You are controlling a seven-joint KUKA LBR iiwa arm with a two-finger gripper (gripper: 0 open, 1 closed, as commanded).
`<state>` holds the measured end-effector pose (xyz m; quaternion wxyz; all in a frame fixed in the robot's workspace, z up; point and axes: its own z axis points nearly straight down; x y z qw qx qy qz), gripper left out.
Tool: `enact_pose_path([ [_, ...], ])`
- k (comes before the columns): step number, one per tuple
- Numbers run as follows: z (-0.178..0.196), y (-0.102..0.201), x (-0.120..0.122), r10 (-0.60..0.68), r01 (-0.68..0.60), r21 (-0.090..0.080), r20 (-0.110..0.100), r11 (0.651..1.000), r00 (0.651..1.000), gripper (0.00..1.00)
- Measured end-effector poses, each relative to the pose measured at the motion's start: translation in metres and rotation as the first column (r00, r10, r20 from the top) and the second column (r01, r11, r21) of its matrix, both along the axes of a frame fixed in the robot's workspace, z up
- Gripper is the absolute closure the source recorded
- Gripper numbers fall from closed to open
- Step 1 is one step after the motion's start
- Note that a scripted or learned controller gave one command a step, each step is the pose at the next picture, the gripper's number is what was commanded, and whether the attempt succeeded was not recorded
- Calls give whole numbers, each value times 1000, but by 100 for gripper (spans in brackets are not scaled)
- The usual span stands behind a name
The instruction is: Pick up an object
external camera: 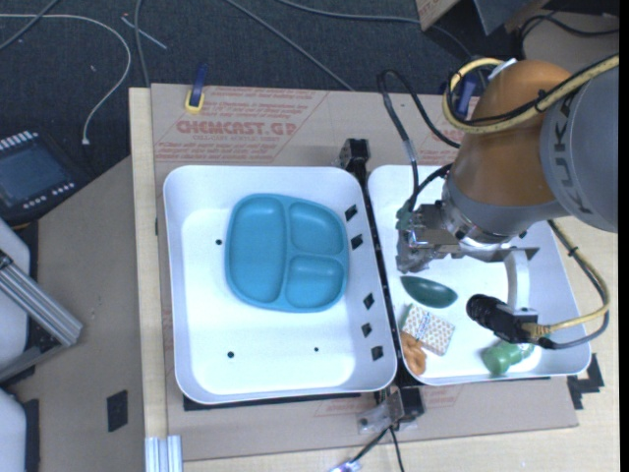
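A grey arm with an orange band reaches in from the right over two shallow white bins set side by side on a counter covered with a brown sheet printed in red lettering. The gripper hangs low over the near-left part of the right bin, close to the wall the two bins share. Whether it is open or closed cannot be told from this angle, and nothing can be seen held in it.

The right bin holds the small loose items. A dark teal oval piece lies just below the gripper, though contact between them cannot be made out. A checked red-and-white packet lies just in front of the teal piece. An orange item sits partly tucked under the packet, at the bin's front left corner. A pale green item lies apart from these, toward the front right.

The left bin holds a single blue divided plate, flat and face up, toward the bin's far side, with bare white floor in front of it.
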<state>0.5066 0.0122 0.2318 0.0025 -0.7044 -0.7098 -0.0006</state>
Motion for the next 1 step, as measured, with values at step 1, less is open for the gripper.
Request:
enact_pose_path([
  [1,-12,50,-4,-2,2,-1,-2,1000,1000,100],
])
